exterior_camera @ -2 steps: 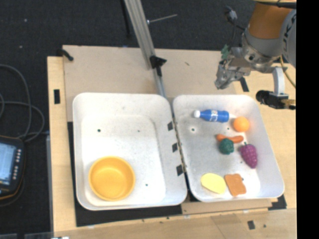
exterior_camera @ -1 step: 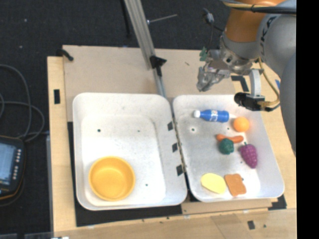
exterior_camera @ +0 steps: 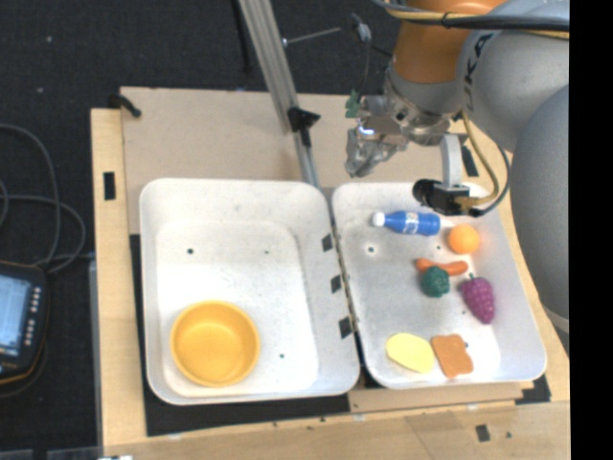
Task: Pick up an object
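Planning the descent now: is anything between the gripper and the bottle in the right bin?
Nothing visible. The gripper hangs above the right bin's far rim, and the bottle lies just inside it with open floor around; the orange sits beside its far end.

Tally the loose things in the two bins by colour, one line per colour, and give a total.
Yellow: 2, the bowl in the left bin and the flat yellow piece in the right bin
Orange: 3, the round fruit, the carrot and the flat orange piece
Blue and white: 1, the bottle
Green: 1, the green lump
Purple: 1, the grapes
Total: 8
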You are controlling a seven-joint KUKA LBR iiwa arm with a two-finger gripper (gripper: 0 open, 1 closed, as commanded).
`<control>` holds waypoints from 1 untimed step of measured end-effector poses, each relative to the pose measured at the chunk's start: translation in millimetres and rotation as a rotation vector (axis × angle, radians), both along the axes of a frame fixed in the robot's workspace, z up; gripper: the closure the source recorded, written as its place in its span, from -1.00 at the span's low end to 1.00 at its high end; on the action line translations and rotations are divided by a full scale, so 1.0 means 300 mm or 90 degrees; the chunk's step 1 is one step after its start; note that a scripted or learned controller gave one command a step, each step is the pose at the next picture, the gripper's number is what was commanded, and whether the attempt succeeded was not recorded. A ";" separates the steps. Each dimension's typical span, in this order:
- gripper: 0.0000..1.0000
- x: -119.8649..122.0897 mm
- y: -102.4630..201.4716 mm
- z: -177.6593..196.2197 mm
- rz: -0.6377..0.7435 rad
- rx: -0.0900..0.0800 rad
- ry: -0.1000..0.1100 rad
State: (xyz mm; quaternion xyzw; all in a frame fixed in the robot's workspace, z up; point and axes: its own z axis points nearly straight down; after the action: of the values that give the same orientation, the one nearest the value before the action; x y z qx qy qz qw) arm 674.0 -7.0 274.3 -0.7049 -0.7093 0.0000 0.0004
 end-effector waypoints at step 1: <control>1.00 0.011 0.164 -0.008 0.000 0.000 -0.001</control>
State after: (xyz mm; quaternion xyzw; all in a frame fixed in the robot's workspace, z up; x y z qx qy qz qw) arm 677.3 42.1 271.9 -0.7049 -0.7093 -0.0006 -0.0005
